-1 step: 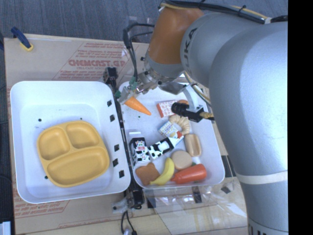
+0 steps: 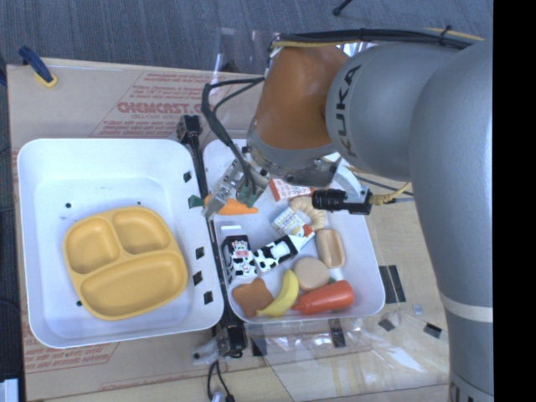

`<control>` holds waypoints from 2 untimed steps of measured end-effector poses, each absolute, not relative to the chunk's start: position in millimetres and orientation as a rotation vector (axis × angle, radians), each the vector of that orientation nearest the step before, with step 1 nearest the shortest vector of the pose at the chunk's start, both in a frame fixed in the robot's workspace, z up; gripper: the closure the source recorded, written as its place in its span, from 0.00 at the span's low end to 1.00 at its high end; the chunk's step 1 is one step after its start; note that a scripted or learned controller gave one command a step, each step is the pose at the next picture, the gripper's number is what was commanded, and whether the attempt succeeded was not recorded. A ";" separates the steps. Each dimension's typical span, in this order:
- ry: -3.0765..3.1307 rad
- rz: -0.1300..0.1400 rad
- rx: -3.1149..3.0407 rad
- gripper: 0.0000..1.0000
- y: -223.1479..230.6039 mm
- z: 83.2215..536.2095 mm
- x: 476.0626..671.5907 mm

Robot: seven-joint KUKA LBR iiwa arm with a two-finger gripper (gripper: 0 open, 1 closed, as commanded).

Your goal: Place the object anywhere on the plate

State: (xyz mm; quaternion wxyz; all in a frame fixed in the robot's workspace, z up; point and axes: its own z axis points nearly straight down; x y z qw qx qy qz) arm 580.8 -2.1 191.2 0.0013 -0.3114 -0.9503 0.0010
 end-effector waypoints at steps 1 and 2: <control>-3.059 -0.001 -0.711 1.00 100.3 221.0 544.5; -3.116 0.003 -0.385 1.00 100.5 235.6 490.5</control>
